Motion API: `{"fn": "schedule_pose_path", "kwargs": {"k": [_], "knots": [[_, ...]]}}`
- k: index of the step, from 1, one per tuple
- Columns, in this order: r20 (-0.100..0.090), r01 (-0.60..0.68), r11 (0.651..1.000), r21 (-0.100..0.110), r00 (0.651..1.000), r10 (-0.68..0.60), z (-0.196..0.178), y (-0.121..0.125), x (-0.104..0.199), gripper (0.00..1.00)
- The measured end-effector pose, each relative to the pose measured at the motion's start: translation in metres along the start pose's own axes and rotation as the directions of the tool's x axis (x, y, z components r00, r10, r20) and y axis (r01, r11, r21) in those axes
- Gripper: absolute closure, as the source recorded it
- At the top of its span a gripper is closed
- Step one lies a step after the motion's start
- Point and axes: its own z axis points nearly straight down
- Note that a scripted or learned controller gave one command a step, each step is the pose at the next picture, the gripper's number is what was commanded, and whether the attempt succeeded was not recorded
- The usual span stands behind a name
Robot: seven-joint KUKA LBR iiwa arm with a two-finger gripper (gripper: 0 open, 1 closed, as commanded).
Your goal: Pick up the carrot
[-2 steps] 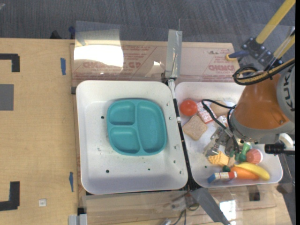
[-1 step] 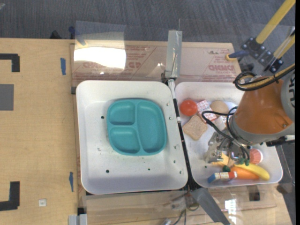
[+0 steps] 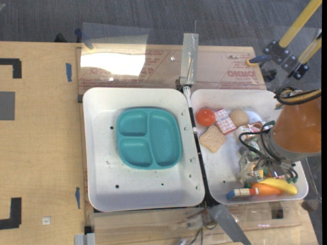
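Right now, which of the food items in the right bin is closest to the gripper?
The carrot: it lies by the bin's front wall, against the yellow banana, right beneath the gripper. The tomato and cracker sit farther left.

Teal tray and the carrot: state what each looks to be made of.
Teal tray: likely moulded plastic, matte, shown by its even colour and rounded dividers between three compartments. Carrot: probably a plastic toy, with smooth, uniform orange skin and a slight sheen, though too small to be sure.

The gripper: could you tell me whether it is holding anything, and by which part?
It cannot be told. The gripper hangs low over the carrot and banana in the right bin, cables hiding its tips.
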Motion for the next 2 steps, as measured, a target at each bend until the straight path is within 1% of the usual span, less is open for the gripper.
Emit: {"fn": "schedule_pose_path", "kwargs": {"k": [1, 2], "knots": [[0.032, 0.003, 1.000, 0.008, 0.999, -0.003, -0.003, 0.000, -0.009, 0.00], [0.004, 0.042, 0.999, 0.004, 0.999, -0.042, 0.001, 0.031, -0.012, 0.00]]}}
